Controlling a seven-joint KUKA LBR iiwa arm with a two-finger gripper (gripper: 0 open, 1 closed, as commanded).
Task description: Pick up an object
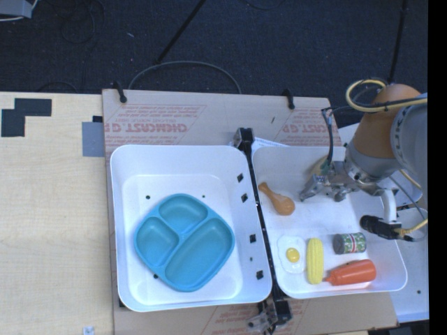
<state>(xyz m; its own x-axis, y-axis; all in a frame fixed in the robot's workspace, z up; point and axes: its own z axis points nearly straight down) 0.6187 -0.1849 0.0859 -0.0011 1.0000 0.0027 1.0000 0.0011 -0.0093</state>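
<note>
Camera view, looking down at a slant on the bench. Two shallow white bins sit side by side on a cardboard sheet (174, 121). The left bin (126, 166) holds a blue divided plate (184, 241) with three compartments, lying flat near the bin's middle. The right bin (307, 162) holds five toy foods. A brown drumstick (277, 199) lies near the bin's left wall, its thick end pointing toward the bin's centre. Along the near side lie a fried egg (292, 254) and, touching its right edge, a yellow corn cob (315, 260) set lengthwise. Just right of the cob lies an orange carrot (351, 273), crosswise, and above the carrot a small green-labelled can (349, 243) rests on its side.

The arm (387, 131), grey with its orange band, enters from the right and bends down over the far right part of the right bin. The gripper (323, 187) sits low over the bin floor, to the right of the drumstick and apart from it, with the other foods nearer the camera. Nothing appears between its fingers; how far they stand apart cannot be told at this angle. A black cable end (380, 225) hangs beside the wrist, above the can.
</note>
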